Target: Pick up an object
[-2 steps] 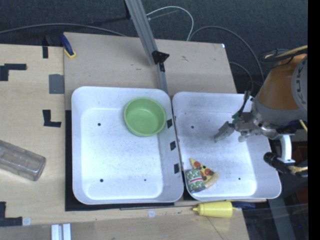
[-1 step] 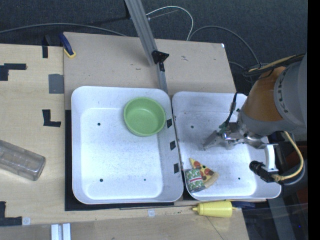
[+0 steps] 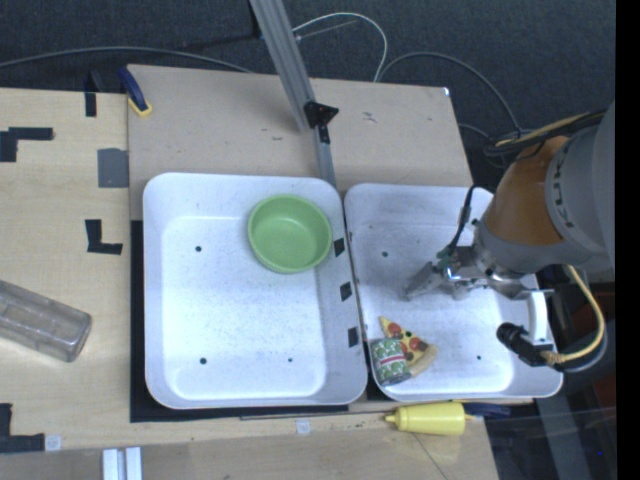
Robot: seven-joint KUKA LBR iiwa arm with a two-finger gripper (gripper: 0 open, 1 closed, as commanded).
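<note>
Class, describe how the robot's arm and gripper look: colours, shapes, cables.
The arm is thick, rounded and grey, with an orange band above the wrist. The gripper is small, metallic grey, with slim fingers. A yellow cable and dark cables loop beside the wrist.

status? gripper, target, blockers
Gripper low in right bin, nothing seen between fingers. Pizza-slice toy and green packet lie below it, near front wall. Green bowl in left bin.
</note>
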